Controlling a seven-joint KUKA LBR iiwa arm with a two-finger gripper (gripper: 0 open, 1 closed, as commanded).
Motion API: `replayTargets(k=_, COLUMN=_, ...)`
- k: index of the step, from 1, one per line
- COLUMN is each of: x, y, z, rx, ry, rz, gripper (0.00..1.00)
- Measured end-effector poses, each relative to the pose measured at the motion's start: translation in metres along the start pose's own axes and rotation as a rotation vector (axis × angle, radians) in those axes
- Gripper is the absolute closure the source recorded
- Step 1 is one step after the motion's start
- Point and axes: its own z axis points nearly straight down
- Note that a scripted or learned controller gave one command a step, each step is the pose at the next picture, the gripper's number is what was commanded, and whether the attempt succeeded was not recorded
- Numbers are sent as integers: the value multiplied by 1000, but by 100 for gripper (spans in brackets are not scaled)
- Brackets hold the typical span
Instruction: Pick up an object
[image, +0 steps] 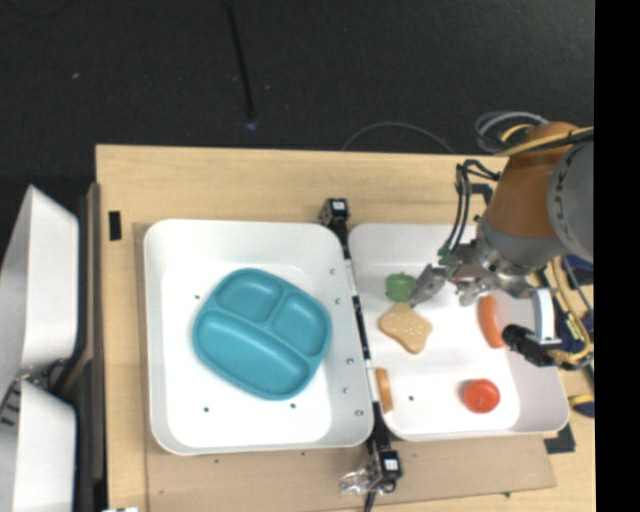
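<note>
Tomato (481, 396), right bin (440, 425), front; toast (405, 328) mid-bin; my gripper (432, 283) (finger spread: cannot tell) beside green item (400, 287); blue plate (262, 332), left bin (170, 400).

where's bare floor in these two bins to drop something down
Left bin: bare strips ring the blue divided plate, widest along the front edge and the front-right corner.

Right bin: open floor between the tan bread piece and the red tomato.

Crowded: the back of the right bin, where the gripper sits by the green item and the orange sausage.
</note>
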Motion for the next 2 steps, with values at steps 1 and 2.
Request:
replayTargets(k=1, x=-2, y=1, z=51, rx=-6, ry=-1, rz=2, gripper=0)
replayTargets(k=2, x=-2, y=3, z=36, rx=-14, ry=1, rz=4, gripper=100)
